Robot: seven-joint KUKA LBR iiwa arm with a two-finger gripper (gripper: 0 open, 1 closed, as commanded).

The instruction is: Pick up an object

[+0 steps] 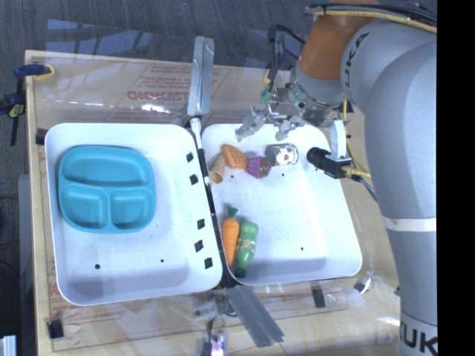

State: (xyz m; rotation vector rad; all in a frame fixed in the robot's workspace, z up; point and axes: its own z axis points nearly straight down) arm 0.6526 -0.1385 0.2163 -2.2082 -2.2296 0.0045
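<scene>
Here the toys lie in the right bin (326, 236): a small round can (283, 154) at about twelve o'clock, a purple piece (259, 167) touching its nine o'clock side, then an orange-brown piece (234, 156) and a waffle cone (216, 170) by the bin's left wall. At seven o'clock a carrot (231, 236) and a green bottle (246, 243) lie side by side, touching. The gripper (266, 128) hangs over the bin's far rim, just beyond the can, its fingers (247, 128) spread with nothing between them. The left bin (74, 273) holds a blue divided tray (106, 188). Both bins sit on the table (111, 87)
</scene>
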